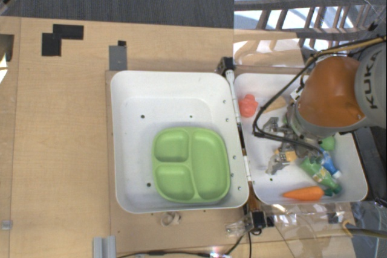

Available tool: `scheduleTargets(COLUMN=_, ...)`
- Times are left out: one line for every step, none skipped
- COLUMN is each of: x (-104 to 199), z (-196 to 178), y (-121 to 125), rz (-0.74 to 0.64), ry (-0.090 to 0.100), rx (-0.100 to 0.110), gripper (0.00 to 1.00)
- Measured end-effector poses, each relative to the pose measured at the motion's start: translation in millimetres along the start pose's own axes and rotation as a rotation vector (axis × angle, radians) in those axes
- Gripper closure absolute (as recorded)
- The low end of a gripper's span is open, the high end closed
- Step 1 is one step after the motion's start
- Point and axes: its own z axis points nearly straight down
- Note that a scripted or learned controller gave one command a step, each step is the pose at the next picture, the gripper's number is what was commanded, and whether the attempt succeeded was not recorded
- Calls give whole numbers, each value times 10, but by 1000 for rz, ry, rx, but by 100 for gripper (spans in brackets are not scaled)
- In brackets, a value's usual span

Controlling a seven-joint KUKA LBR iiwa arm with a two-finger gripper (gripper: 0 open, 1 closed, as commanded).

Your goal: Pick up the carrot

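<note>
The orange carrot point(304, 193) lies flat near the front edge of the right bin point(266, 187), pointing left. My gripper point(276, 162) hangs low over the middle of that bin, up and to the left of the carrot and apart from it. The arm's orange band point(329, 93) and wrist cover the bin's back right part. A small yellow item point(291, 156) sits right beside the gripper.
In the right bin there are a pink-red object point(248, 106) at the back left, a green ball point(328, 143), and a blue and green bottle point(321, 170) just above the carrot. The left bin point(130, 106) holds a green divided plate point(191, 164).
</note>
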Motion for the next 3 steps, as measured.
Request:
scheduleTargets(x=291, z=118, y=-320, rz=140, ry=6, rx=-2, gripper=0)
scheduleTargets(x=-2, z=129, y=-15, rz=282, ry=11, rx=2, gripper=0)
scheduleTargets(x=371, z=112, y=20, rz=418, ry=3, rx=1, gripper=0)
